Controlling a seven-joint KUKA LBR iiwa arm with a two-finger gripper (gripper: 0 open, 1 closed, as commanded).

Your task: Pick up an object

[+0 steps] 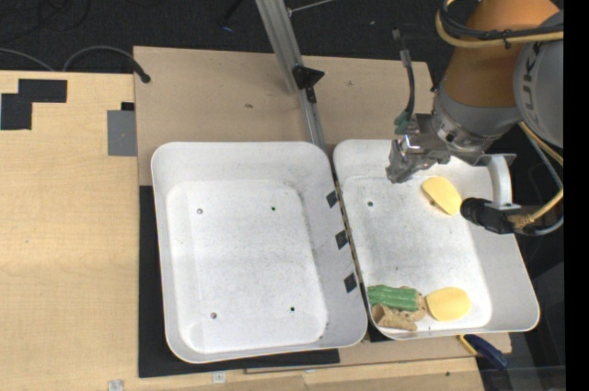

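A grey robot arm (502, 58) with an orange band reaches in from the right, above two shallow white bins set side by side on a wooden bench (64, 196). The claw (405, 161) hangs over the far end of the right bin (405, 233), close to that bin's far rim. Its metal tip is a small, cluttered shape from this angle, so it cannot be told how far apart it stands. Nothing can be seen gripped in it, and it does not appear to touch any object.

Four objects lie in the right bin. One yellow piece (442, 194) sits just beside the claw, toward the bin's right side, apart from the tip. Three more are clustered at the bin's near rim: one green toy (394, 296), one tan piece (398, 317) touching it on the near side, and one second yellow piece (448, 304) just to their right. That makes two yellow things, one green and one tan.

The left bin (244, 251) lies against the right bin's left wall. One slanted metal rail (276, 21) rises beyond the two bins.
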